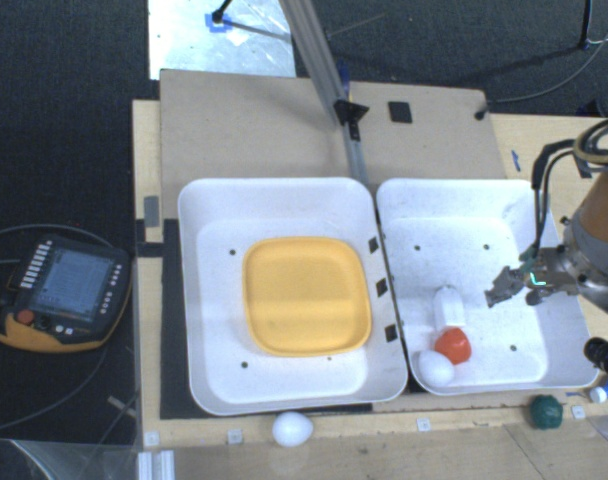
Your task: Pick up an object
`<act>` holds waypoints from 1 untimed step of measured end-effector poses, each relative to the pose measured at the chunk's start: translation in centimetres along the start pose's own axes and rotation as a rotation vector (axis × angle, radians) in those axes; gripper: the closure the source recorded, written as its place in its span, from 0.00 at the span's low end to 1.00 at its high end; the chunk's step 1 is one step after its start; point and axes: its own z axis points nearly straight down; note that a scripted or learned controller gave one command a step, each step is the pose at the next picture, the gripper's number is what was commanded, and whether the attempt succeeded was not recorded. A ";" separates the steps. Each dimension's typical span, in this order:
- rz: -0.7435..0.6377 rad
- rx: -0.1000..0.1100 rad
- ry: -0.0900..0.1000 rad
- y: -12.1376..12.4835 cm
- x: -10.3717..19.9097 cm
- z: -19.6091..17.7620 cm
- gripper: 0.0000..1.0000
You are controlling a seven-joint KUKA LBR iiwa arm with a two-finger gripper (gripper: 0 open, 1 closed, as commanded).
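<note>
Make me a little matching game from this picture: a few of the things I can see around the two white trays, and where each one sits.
Things:
1. yellow plate
2. red ball
3. green ball
4. handheld control pad

Places:
A. on the bench outside the trays, near the right tray's front right corner
B. on the dark floor to the left of the bench
C. in the middle of the left tray
D. in the right tray, near its front left corner

Pairs: 1-C, 2-D, 3-A, 4-B
</note>
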 end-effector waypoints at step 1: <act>0.000 0.000 0.000 0.0 0.0 0.0 0.00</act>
